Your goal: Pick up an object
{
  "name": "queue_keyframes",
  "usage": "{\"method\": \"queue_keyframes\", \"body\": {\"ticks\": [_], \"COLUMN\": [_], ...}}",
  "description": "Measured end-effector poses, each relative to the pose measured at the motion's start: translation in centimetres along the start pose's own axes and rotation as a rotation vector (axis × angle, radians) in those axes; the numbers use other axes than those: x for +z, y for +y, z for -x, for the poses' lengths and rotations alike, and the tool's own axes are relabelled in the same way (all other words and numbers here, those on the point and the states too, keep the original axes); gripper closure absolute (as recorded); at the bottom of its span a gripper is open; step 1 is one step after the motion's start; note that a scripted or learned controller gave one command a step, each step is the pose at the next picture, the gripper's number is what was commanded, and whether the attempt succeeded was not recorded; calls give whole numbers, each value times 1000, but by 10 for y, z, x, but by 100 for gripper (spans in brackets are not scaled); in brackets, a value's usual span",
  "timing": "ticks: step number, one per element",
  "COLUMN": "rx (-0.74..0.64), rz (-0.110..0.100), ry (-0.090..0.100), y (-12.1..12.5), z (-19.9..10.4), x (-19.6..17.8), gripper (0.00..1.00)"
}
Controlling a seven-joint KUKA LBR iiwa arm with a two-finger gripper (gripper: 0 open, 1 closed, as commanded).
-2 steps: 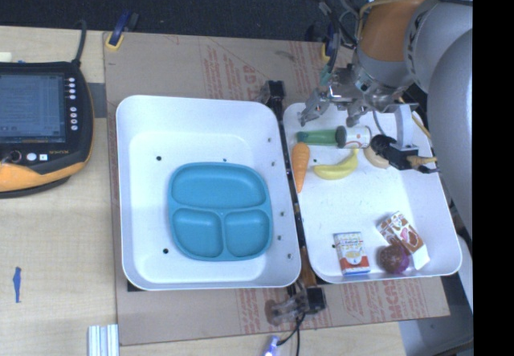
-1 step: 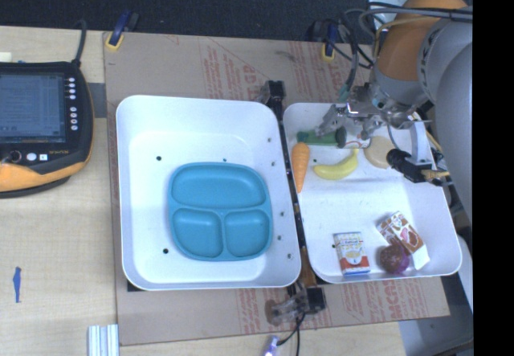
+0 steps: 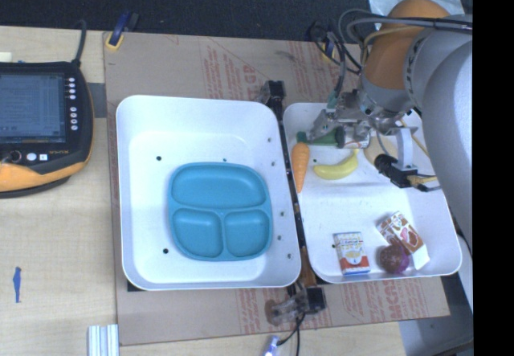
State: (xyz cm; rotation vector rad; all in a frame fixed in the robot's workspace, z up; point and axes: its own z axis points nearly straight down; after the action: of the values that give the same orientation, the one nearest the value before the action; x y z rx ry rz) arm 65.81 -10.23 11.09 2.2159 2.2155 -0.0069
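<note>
You're at the approach: grey two-finger gripper (image 3: 347,132), grip state unclear, just above yellow plastic banana (image 3: 337,167); descend next

Your grey arm reaches in from the right, orange band above the wrist, gripper (image 3: 341,131) low.

The arm (image 3: 446,97) is a thick, rounded grey body with an orange band (image 3: 397,45) above the wrist. Dark cables loop around that band. The gripper (image 3: 347,131) is a cluttered assembly of pale metal and black parts.
</note>
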Motion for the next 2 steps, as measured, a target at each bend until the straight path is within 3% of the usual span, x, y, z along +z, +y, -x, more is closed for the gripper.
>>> {"method": "queue_keyframes", "body": {"ticks": [1,2], "rx": [-4,-6], "rz": [-7,-8], "ry": [8,7], "y": [-71,-71], "z": [29,30], "x": [20,9], "gripper": [0,100]}}
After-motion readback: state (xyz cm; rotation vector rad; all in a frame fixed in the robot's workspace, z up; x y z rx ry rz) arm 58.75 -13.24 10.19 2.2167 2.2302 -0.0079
